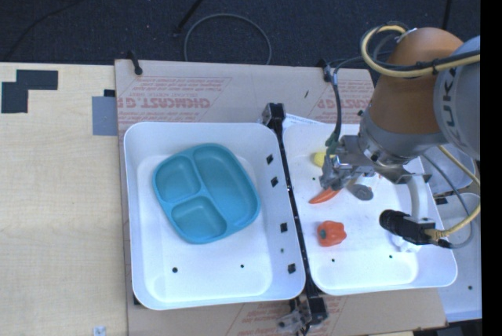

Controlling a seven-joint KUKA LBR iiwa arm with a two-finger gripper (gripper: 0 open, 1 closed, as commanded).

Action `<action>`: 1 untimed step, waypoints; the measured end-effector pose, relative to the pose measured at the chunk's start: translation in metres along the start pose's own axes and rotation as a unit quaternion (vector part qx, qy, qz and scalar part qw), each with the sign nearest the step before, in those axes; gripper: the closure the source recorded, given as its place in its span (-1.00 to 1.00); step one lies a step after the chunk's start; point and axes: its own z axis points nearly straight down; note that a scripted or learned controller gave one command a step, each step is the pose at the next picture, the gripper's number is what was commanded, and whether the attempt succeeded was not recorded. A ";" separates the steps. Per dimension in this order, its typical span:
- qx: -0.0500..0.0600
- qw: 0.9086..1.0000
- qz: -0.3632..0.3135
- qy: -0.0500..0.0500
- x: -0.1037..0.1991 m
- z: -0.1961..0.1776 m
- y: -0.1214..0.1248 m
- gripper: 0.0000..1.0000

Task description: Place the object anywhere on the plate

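1. Two shallow white plastic bins side by side on a cardboard-lined bench: left bin (149, 279) and right bin (376, 279), divided by a black clamp strip (284, 193) running near to far.
2. In the left bin, a turquoise three-compartment plastic plate (205, 191), slightly toward the far left corner; bare white floor on its near and right sides, reaching to the bin's rim.
3. Over the right bin, a grey arm with an orange band (423, 75), entering from the right and covering the far right part of that bin.
4. Metal two-finger gripper (333, 179) low over the right bin's far left area, close to the dividing strip; fingers closed around the far end of a slim orange-red carrot-shaped toy (322, 195), which slants toward near left.
5. Small yellow object (318, 159) just far of the gripper, partly hidden.
6. Small orange-red pepper-shaped toy (331, 232) alone on the bin floor, near side of the gripper; open white floor to its near and right.
7. Black cylindrical fitting (401, 224) with cables at the right.
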 end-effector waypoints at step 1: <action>0.000 1.000 -0.001 0.000 0.059 -0.003 -0.007 1.00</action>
